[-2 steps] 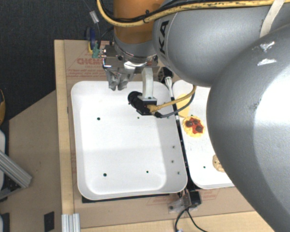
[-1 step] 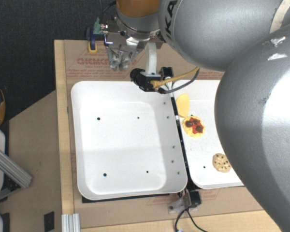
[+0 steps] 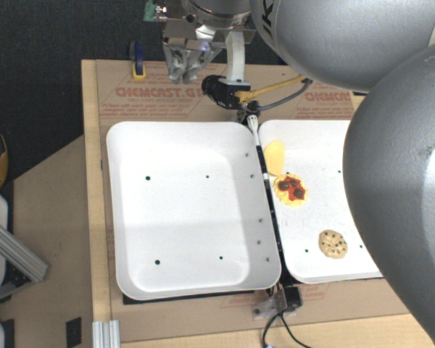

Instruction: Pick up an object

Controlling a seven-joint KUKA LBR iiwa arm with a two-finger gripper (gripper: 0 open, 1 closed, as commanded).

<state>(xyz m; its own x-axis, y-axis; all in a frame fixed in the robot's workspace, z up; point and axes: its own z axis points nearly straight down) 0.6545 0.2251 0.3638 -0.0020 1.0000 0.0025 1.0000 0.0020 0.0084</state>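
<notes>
The pincer [image 3: 186, 62] hangs above the far edge of the worktop [image 3: 98, 194], beyond the left bin [image 3: 130, 165], with nothing between its metal tips; whether they stand apart or together I cannot tell. In the right bin [image 3: 312, 267], close to the divide between the bins, lie a pale yellow piece [image 3: 275, 156], just below it a small pizza-like toy with red topping [image 3: 291, 189], and nearer the front a chocolate-chip cookie [image 3: 333, 243].
</notes>
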